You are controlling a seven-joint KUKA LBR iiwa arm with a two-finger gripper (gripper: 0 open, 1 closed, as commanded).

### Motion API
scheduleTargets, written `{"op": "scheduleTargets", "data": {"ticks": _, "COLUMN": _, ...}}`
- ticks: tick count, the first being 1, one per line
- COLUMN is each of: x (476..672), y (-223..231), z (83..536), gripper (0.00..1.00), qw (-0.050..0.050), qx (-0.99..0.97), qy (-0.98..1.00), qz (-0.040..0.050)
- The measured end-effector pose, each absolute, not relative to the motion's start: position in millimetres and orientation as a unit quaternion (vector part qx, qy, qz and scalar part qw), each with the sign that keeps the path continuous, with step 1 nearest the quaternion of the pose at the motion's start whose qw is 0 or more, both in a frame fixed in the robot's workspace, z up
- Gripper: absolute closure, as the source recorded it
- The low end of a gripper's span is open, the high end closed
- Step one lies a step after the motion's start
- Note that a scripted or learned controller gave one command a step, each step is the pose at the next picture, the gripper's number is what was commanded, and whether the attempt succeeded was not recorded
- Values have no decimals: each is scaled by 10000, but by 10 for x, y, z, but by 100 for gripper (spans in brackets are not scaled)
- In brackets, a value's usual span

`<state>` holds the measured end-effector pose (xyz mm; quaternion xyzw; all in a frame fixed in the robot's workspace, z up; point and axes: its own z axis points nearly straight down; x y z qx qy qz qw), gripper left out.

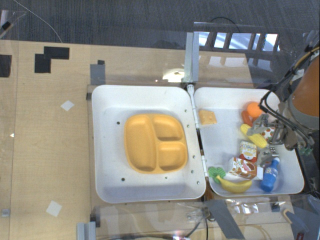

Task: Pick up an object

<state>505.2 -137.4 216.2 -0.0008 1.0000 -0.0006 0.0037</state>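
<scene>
A: Where does the pick stand?

B: Not done, by my reading. The gripper [272, 143] hangs low over the right bin [220, 141], near its right edge, among the clutter there.

A: Holding anything?

B: I cannot tell; nothing is clearly lifted.

A: What's on offer?

B: A banana [235, 185] and a blue bottle [269, 176] at the near edge, a packet [245, 164] just behind them, an orange [251, 112] toward the far edge. The yellow tray [155, 143] sits mid left bin [107, 149].

A: What's left?

B: Grasp and lift.

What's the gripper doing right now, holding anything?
Gripper: low over the right bin, among the yellow piece and snack packet; open or closed cannot be told, nor any hold.
</scene>
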Motion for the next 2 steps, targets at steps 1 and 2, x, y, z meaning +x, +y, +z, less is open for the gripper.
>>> {"op": "scheduleTargets", "data": {"ticks": 1, "x": 4997, "y": -2007, "z": 1067, "gripper": 0, "qw": 123, "qx": 594, "qy": 9982, "qz": -38}}
{"op": "scheduleTargets", "data": {"ticks": 2, "x": 5768, "y": -2070, "z": 997, "gripper": 0, "qw": 179, "qx": 2174, "qy": 9759, "qz": -10}}
